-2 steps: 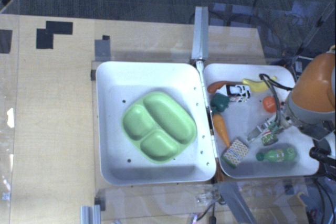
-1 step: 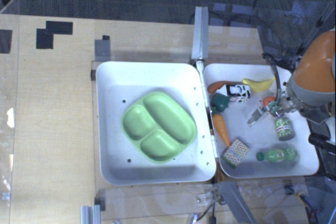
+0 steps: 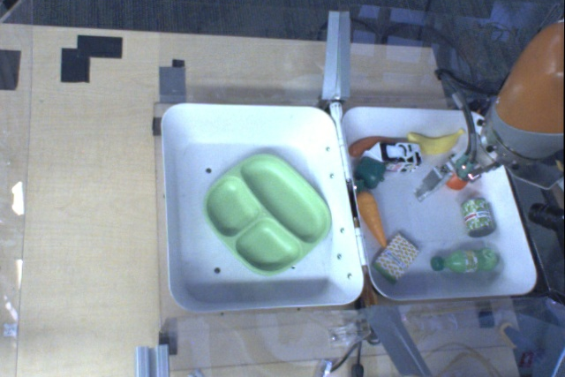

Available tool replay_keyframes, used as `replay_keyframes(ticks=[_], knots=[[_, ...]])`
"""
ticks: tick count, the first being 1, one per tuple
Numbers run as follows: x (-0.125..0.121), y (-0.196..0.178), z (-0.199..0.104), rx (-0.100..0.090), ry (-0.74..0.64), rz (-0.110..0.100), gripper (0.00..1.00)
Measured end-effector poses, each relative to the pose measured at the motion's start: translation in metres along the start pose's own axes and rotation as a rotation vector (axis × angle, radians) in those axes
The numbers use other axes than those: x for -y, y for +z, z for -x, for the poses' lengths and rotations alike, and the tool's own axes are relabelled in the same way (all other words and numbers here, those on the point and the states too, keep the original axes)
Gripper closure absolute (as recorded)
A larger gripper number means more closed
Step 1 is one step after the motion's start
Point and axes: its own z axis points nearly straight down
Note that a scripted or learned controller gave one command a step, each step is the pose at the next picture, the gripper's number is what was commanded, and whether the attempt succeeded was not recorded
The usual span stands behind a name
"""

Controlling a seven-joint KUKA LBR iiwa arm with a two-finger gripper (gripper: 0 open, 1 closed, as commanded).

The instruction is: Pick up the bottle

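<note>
Two bins: left bin [image 3: 185,216] holds a green tray [image 3: 267,212]; right bin [image 3: 516,278] holds the bottle [image 3: 465,261] (lying flat), can [image 3: 477,215], carrot [image 3: 371,218]; gripper [image 3: 446,177] jaws open, holding nothing.

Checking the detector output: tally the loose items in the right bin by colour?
Green: 3, bottle, can, dark green toy
Orange: 2, carrot, orange piece
Yellow: 1, banana
Black-white: 1, toy
Patterned: 1, box
Total: 8
</note>
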Motion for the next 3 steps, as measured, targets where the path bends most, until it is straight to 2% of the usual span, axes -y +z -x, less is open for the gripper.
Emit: replay_keyframes(ticks=[1, 2, 3], knots=[[0.025, 0.095, -0.017, 0.010, -0.166, 0.011, 0.00], [0.022, 0.083, -0.018, 0.009, -0.168, 0.015, 1.00], [0.022, 0.084, -0.018, 0.009, -0.168, 0.015, 0.00]])
